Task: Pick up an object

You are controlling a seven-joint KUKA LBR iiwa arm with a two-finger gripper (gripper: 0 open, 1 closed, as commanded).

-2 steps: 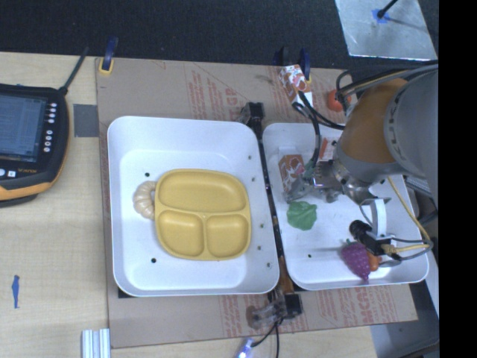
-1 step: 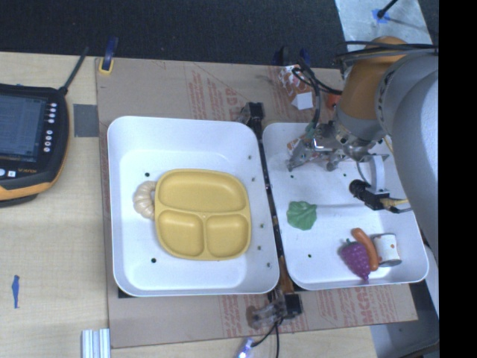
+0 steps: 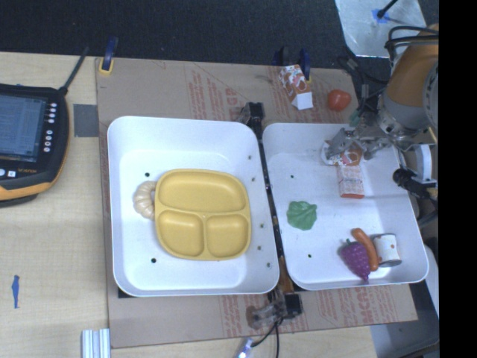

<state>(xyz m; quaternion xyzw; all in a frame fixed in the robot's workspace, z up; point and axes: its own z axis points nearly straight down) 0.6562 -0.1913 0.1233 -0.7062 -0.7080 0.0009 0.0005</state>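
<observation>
The hand [image 3: 344,149] hangs low over the far part of the right bin [image 3: 320,274], reaching in from the right with the grey arm and its orange band behind it. Just under and slightly nearer the camera than the hand lies a small carton [image 3: 350,179], white with a red end, flat on the bin floor. Its top end sits right at the hand, and its long axis runs from far to near, almost straight down the view. Whether the hand is released or clenched cannot be told from here; the metal parts blur together and nothing shows clearly between them.

That carton looks like the likeliest thing to pick, since it is the closest by far. To take it across its narrow width, the hand would probably need to shift a little toward the near side, along the carton's length, and close from left and right.

The other candidates lie well apart from the hand: a green leaf-shaped toy [image 3: 302,215] in the middle of the bin, and a purple grape bunch [image 3: 357,258] beside a small sausage [image 3: 365,244] in the near right corner. The left bin [image 3: 127,274] holds a yellow divided plate [image 3: 201,213].
</observation>
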